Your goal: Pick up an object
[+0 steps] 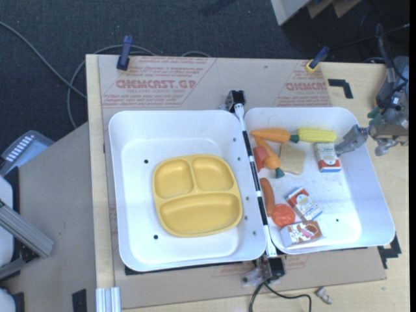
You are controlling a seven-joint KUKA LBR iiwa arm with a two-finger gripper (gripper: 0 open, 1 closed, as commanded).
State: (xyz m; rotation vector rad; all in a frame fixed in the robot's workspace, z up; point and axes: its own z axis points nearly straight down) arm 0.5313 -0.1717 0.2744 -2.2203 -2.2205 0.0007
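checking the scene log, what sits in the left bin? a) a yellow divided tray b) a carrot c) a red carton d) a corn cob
a, the left bin holds the yellow divided tray, while the corn cob, carrot and cartons lie in the right bin.

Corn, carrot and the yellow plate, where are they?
Corn (316, 135): camera view, middle of the cob.
Carrot (272, 135): camera view, middle of the orange body.
Yellow plate (197, 214): camera view, floor of its biggest compartment.
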